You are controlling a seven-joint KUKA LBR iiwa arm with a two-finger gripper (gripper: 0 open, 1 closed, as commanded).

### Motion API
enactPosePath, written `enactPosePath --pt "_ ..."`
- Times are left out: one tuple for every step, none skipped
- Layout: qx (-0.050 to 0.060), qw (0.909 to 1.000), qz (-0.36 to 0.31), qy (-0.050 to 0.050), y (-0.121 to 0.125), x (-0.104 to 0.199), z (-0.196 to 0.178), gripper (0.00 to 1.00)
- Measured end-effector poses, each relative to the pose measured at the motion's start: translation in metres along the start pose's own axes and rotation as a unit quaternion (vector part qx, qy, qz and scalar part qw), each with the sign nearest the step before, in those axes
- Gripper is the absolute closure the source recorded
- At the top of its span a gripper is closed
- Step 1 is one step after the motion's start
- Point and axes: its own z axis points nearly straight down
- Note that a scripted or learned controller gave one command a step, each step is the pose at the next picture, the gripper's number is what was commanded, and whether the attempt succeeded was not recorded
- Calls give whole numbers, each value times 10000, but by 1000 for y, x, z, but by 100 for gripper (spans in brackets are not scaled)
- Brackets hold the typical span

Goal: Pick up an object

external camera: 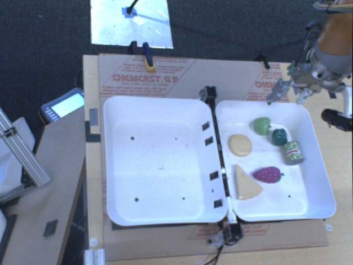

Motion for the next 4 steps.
enactPosePath --pt "28 10000 7 9 -15 12 72 0" --pt "20 10000 -15 0 10 4 170 0" --pt "-19 10000 -20 -4 12 4 153 100" --pt "17 10000 9 7 -42 29 129 100"
